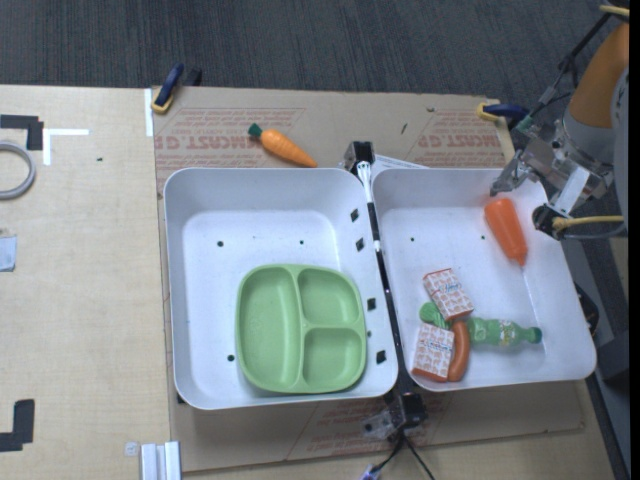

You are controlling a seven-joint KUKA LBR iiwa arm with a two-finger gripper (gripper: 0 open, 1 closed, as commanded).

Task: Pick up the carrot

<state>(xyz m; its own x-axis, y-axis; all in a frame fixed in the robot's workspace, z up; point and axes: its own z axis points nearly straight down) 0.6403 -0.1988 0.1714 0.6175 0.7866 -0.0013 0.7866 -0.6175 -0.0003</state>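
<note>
Carrot (283, 146) – orange, with a green stub – lay on the cardboard sheet (420, 128) covering the counter (80, 268), just beyond the far rim of the left bin (200, 198) and outside both bins. Gripper (523, 200) hung well apart from it, over the far right corner of the right bin (560, 338). Its fingers looked spread, with nothing clamped between them. A plain orange piece (507, 231) lay just below the gripper – contact unclear. The left bin held a green divided plate (300, 328). Two small cartons (447, 293), a green bottle (500, 334) and a sausage (460, 353) lay near the front of the right bin.
</note>
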